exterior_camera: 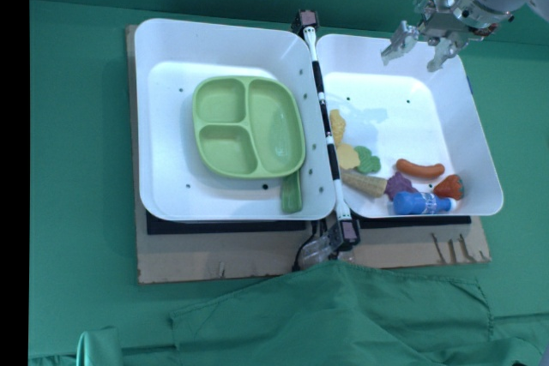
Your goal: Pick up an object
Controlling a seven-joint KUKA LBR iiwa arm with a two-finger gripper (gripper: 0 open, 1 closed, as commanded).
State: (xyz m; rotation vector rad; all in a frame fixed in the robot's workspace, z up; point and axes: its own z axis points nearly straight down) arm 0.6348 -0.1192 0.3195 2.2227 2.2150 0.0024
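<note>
Here the tool (423,45) hangs wide open and holding nothing above the far rim of the right bin (480,141).

The toys cluster in that bin's near end, well apart from the tool: a sausage (419,169), a blue bottle (421,203) and a cone (364,183). The sausage lies nearest, its long axis running across the bin, so a descent towards the camera seems needed.

Right bin (480,150), near corner: toy foods clustered. Red-orange sausage (419,168) lies flat, roughly crosswise. Strawberry (449,186) just beside it, toward the rim. Blue bottle (420,203) on its side, touching a purple piece (398,183). Ice-cream cone (364,183) lying down near the divider, beside green (368,159) and yellow pieces (346,155).
</note>
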